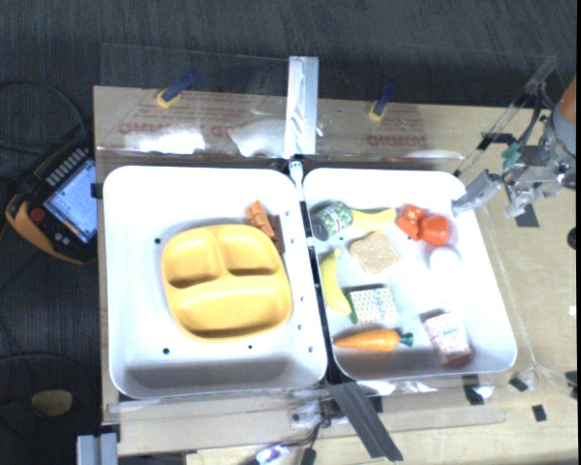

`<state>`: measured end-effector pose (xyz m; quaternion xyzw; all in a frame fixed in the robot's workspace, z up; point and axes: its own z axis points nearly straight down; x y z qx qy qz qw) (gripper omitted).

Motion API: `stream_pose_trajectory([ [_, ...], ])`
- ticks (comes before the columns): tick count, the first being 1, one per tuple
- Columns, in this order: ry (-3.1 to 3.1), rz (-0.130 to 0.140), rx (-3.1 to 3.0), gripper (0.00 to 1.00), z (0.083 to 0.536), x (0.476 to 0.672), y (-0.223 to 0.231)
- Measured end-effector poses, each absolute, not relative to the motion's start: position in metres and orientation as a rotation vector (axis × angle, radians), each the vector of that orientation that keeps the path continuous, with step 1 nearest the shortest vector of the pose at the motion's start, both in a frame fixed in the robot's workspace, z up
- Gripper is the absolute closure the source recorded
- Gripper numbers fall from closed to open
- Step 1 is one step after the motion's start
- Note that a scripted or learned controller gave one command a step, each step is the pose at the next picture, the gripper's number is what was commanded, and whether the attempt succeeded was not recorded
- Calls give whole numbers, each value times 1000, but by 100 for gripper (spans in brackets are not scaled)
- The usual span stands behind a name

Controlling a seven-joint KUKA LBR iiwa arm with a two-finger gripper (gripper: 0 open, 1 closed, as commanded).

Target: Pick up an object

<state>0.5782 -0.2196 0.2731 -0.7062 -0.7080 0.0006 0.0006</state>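
The hand [523, 187] hangs just outside the right bin's [499, 289] far right corner, over the surface [547, 298]; whether it is released or clenched, I cannot tell. Inside that bin lie a tomato [424, 224], banana [333, 284], carrot [368, 339] and small carton [445, 336]. The yellow tray [225, 279] sits in the left bin [136, 289]

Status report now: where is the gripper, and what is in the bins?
Gripper over right bin's far right corner, holding nothing. Carrot, banana, tomato untouched in right bin. Yellow tray in left bin. Nothing in the way.
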Motion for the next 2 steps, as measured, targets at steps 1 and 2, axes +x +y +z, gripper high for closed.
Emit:
stream_pose_trajectory([
  [1,-2340,-14,-2095,0,100,600,-214],
  [2,-1875,6,-2526,0,88,669,-157],
])
